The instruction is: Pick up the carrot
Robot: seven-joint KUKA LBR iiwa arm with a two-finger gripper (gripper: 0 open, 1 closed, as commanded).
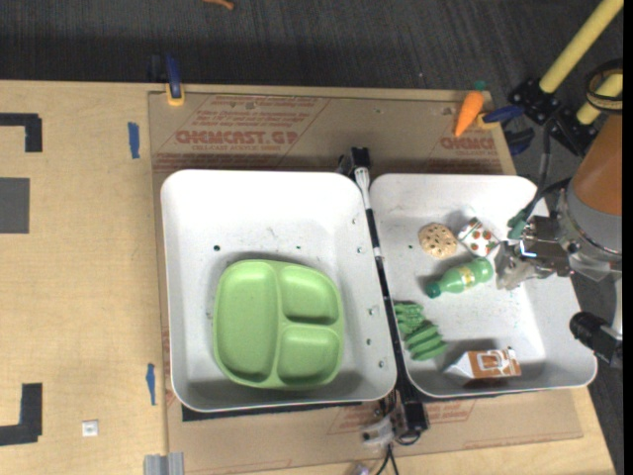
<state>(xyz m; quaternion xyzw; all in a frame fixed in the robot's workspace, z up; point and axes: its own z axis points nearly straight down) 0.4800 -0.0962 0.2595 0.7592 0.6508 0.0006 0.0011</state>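
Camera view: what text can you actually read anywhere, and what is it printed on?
"CHEMCAST GP", red, blurred: on the brown board behind the left bin.
Red print of the same style at the board's right end: cut short, unreadable.
Small packet in the right bin: marks too small to read.
Spotted wrapper: no readable text.

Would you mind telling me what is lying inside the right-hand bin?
The right bin holds a cookie, a green bottle, green pea pods and a small carton. The arm covers its far-right side.
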